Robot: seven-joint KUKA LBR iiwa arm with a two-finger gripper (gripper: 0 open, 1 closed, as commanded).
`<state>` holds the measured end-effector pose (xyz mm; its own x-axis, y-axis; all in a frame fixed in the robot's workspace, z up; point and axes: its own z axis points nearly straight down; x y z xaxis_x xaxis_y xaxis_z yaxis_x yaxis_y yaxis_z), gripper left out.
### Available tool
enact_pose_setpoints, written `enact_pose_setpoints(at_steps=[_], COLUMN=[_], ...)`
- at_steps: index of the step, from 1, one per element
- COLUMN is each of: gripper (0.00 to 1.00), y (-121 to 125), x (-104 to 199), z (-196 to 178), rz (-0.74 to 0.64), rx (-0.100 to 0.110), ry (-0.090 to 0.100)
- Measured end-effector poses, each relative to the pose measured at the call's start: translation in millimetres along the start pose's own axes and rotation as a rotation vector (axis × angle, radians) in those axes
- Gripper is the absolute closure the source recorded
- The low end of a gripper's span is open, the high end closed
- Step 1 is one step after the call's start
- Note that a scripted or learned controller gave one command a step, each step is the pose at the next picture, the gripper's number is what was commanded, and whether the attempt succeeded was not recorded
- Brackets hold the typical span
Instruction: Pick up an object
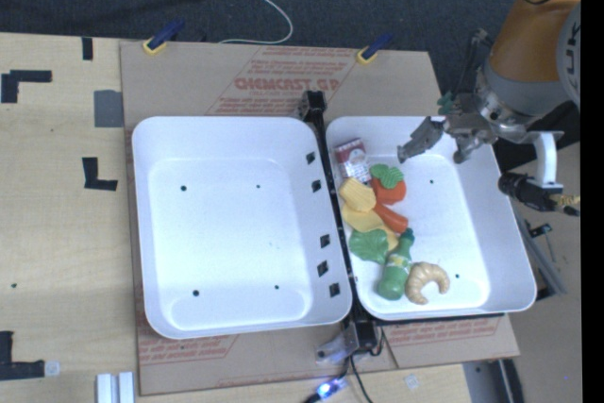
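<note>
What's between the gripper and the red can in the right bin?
In the camera view, only bare white floor of the right bin separates the gripper from the red can; the toy food pile lies lower.

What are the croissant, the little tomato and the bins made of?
Croissant: probably moulded plastic, its tan surface smooth and slightly shiny. Tomato: likely plastic as well, flat uniform red with a green cap. Bins: seemingly thin formed plastic, glossy white with rounded rims.

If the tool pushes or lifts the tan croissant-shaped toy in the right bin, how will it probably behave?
The tan croissant-shaped toy looks like moulded plastic, so it is probably stiff and light. Its curved, glossy surface may slip between fingers. It lies beside the green bottle-shaped toy, so a push would likely nudge that too.
</note>
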<state>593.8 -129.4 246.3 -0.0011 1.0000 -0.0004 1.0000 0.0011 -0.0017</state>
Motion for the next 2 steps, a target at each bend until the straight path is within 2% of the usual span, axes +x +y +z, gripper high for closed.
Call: enact_pose_setpoints(at_steps=[1,2], gripper=[0.0,1.0], y=[24.5,26.5], x=[24.7,23.3], z=[138.0,119.6], rz=[-0.002,-0.001], rx=[0.01,0.001], ry=[0.002,0.001])
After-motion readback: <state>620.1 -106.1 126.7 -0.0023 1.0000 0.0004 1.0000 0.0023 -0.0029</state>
